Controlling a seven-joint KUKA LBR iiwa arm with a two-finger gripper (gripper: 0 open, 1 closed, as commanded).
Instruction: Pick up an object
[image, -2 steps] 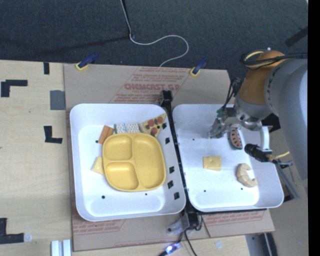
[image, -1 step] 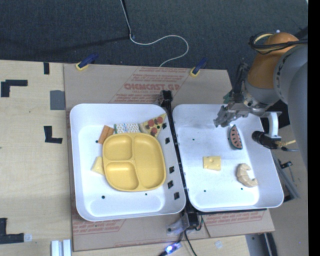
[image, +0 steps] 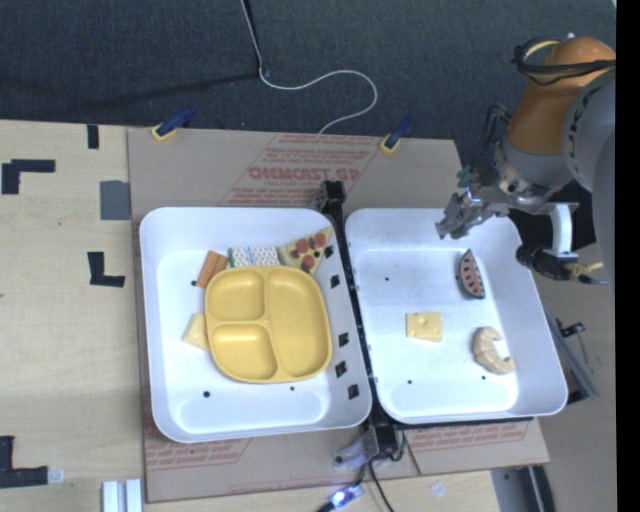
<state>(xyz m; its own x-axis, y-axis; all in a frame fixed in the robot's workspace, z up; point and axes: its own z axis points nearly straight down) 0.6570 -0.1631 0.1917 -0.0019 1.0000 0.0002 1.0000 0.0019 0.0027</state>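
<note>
Gripper (image: 452, 226) hung over the right white bin's (image: 390, 395) far edge, finger state unclear; red watermelon-slice toy (image: 471, 274) lay just nearer-right of it, long axis far-to-near.

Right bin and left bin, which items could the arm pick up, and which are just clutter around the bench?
Pickable: watermelon slice, cheese piece, croissant, pizza slice, yellow divided plate.
Lying about: white cable, blue clamps, cardboard sheet.

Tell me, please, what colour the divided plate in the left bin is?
The divided plastic plate is plain yellow, seen clearly in the camera view.
</note>
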